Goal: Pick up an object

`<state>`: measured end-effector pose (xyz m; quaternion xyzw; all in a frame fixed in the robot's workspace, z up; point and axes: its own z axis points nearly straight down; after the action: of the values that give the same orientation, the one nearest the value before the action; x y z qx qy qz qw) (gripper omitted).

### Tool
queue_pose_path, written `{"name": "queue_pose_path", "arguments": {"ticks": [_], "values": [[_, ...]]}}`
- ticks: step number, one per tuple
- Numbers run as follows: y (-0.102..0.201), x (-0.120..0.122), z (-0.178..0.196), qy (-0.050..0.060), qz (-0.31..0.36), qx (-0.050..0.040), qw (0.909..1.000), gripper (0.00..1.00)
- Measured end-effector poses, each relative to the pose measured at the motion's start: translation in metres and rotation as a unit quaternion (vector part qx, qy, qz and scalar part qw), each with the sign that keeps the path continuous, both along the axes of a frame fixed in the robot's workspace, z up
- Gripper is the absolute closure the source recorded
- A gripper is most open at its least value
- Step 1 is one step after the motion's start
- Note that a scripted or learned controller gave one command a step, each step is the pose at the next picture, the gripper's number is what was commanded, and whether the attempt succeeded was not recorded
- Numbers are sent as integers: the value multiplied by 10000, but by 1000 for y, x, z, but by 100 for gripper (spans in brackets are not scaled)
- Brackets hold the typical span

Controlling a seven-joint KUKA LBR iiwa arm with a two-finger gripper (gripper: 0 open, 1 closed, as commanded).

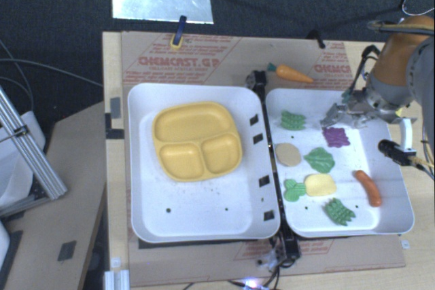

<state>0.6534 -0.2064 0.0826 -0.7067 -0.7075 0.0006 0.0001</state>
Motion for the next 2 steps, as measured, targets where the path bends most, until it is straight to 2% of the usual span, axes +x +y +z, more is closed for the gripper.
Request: {"name": "queue_pose_path", "arguments": {"ticks": [1,2], "values": [[-1,-66,2,13,-13,5,10000,0],[73,3,3,-46,55,11,10000,0]]}}
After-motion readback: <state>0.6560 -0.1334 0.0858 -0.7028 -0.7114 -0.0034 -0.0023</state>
